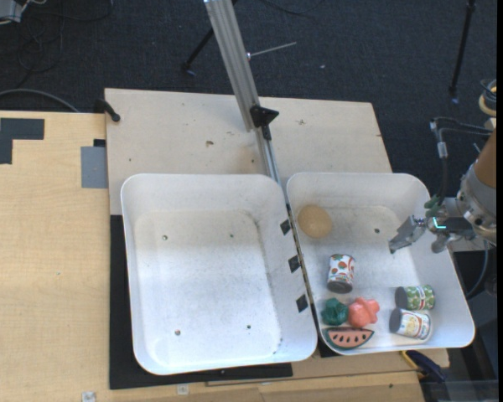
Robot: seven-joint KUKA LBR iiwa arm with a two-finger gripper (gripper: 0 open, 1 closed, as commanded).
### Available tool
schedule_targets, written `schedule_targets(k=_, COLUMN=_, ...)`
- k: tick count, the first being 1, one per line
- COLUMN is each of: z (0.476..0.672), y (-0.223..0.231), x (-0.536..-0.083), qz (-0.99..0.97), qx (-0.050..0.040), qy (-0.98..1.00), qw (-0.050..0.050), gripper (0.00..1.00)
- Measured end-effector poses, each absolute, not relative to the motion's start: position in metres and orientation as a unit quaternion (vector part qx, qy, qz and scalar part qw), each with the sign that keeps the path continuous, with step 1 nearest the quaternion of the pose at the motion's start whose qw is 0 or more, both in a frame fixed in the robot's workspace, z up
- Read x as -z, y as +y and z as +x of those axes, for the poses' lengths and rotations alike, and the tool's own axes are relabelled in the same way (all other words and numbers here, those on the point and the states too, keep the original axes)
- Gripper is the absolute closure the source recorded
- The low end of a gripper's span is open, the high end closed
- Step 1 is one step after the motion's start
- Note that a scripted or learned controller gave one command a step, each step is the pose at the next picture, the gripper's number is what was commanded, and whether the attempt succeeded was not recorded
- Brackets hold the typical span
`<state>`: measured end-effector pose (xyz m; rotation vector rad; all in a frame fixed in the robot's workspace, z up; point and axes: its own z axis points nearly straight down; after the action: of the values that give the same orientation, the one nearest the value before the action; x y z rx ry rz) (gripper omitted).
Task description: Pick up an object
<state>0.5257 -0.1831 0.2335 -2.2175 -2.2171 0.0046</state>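
— Claw first: spread wide, nothing between the fingers, poised over the right-hand side of the right bin, apart from everything inside.

— So nothing picked up yet?

— Nothing. By the look of it, barely begun: no item chosen, no descent, no grip, no lift.

— Candidates, nearest first?

— At the near rim, a watermelon slice, lying flat. Just behind it, a green lump touching a red toy. To their right, a yellow-labelled jar on its side, and just beyond that a green can, also tipped over.

— Farther in?

— A spotted can, seemingly upright, near the wall shared with the other bin. Beyond that, well apart from the rest, a tan ball.

— Closest to the claw?

— Probably the green can, a little nearer the front. Height above it hard to judge from this angle.

— And past all that?

— Left bin alongside, then the table, with a slanted metal rail rising from between the bins' far edges.

— Left to do, then?

— Everything: settle on one item, drop over it, close, raise it free.
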Motion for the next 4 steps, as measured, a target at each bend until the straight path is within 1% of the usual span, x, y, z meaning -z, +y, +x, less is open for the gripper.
schedule_targets(k=1, z=0.526, y=-0.184, x=-0.235, qz=-0.708, qx=-0.0005, qy=-0.707, qw=0.001, gripper=0.0)
schedule_targets(k=2, z=0.521, y=-0.186, x=-0.19, qz=-0.707, qx=-0.0017, qy=-0.707, qw=0.004, gripper=0.0)
schedule_targets(k=3, z=0.511, y=-0.191, x=-0.139, qz=-0.707, qx=-0.002, qy=-0.707, qw=0.004, gripper=0.0)
schedule_targets(k=4, z=0.512, y=-0.191, x=-0.091, qz=-0.708, qx=-0.0001, qy=-0.707, qw=0.0, gripper=0.0)
